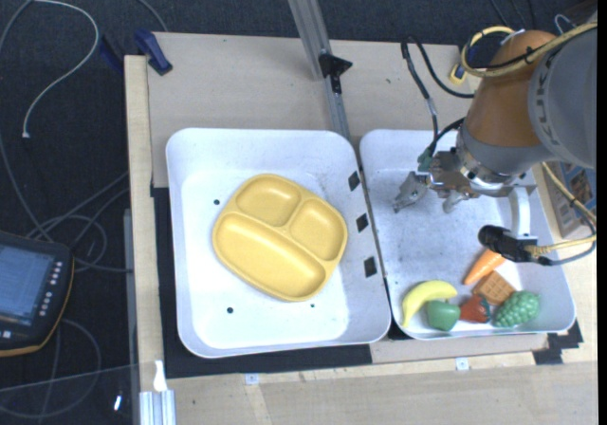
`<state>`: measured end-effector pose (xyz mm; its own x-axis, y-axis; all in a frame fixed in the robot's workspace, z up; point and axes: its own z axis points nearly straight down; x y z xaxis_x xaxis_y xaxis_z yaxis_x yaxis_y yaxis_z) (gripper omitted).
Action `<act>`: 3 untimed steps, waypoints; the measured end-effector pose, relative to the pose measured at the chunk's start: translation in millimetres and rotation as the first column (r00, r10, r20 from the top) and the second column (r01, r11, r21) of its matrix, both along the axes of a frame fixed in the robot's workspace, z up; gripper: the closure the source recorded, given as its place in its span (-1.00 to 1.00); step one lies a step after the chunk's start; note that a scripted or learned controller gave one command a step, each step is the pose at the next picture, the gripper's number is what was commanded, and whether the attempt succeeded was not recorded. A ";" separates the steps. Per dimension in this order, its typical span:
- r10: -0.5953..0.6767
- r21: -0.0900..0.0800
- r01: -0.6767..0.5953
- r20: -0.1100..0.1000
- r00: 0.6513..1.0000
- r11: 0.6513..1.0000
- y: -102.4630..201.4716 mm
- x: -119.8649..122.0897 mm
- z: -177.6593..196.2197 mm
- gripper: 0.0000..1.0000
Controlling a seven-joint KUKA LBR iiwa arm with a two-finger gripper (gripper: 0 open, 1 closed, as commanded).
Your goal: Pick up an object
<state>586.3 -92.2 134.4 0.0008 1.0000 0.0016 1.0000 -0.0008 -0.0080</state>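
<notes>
Currently the gripper is seen over the upper part of the right bin, its fingers spread apart with nothing between them, well above the toys in the frame. Those candidates are gathered in the lower right corner of that bin: a banana, a green apple, a carrot and green grapes, touching or just beside one another. A yellow divided plate is lain in the left bin. The gripper appears to be poised before a descent, and the crowding may hinder a clean grasp.
</notes>
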 end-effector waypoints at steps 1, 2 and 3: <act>0.001 0.000 -0.001 0.000 1.000 1.000 0.7 -1.3 -44.7 -1.00; 0.001 0.001 -0.001 0.008 1.000 1.000 1.1 1.0 -30.5 1.00; 0.003 -0.002 -0.003 0.016 1.000 1.000 7.3 10.3 28.7 1.00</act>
<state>596.6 -84.9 163.1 -0.0022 1.0000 -0.0005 1.0000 0.0022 0.0077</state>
